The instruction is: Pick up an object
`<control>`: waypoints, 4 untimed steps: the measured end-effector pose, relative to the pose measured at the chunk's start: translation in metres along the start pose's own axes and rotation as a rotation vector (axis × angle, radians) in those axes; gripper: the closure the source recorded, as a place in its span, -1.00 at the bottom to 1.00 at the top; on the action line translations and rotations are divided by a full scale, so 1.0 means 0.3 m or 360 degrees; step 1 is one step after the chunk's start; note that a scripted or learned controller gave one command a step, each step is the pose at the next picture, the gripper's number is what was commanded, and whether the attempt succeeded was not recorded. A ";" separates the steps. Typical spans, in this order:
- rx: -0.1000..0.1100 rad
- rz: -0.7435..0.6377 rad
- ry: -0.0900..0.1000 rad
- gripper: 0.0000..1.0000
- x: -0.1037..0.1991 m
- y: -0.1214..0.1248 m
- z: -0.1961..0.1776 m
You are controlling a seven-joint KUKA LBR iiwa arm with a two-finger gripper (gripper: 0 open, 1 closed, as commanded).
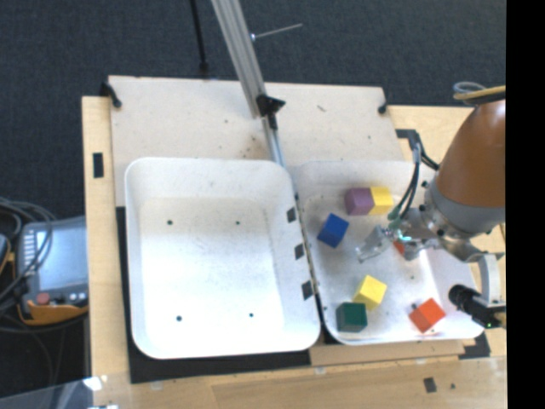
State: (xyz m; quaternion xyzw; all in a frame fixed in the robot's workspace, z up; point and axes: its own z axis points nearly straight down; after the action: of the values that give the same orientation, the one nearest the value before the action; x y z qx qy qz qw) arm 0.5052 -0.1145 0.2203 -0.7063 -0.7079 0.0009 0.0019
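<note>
The right bin (443, 335) holds several cubes: purple (358, 200) and yellow (381, 198) side by side at the back, blue (333, 229) to their left, a second yellow (371, 290) in the middle, green (351, 316) at the front and orange-red (427, 314) at the front right. My gripper (377, 242) hangs low over the middle of this bin, between the blue cube and the middle yellow one. A small red patch (398, 245) shows just beside the gripper's body; what it is stays unclear.
The left bin (136, 228) lies beside the right one, with a shared raised rim between them (302, 254). A slanted metal post (243, 49) rises behind the bins. The arm's orange band (477, 156) looms over the right bin's right side.
</note>
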 end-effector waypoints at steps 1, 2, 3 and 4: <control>-0.0009 0.0006 -0.0002 -1.00 -0.002 0.003 -0.008; 0.0002 0.0007 -0.0003 -1.00 -0.039 -0.010 0.168; 0.0001 0.0008 -0.0003 -1.00 -0.044 0.012 0.368; -0.0008 0.0010 -0.0005 -1.00 -0.049 0.015 0.408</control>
State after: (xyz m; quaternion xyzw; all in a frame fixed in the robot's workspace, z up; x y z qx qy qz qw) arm 0.5092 -0.1290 0.0979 -0.7085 -0.7057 0.0002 -0.0010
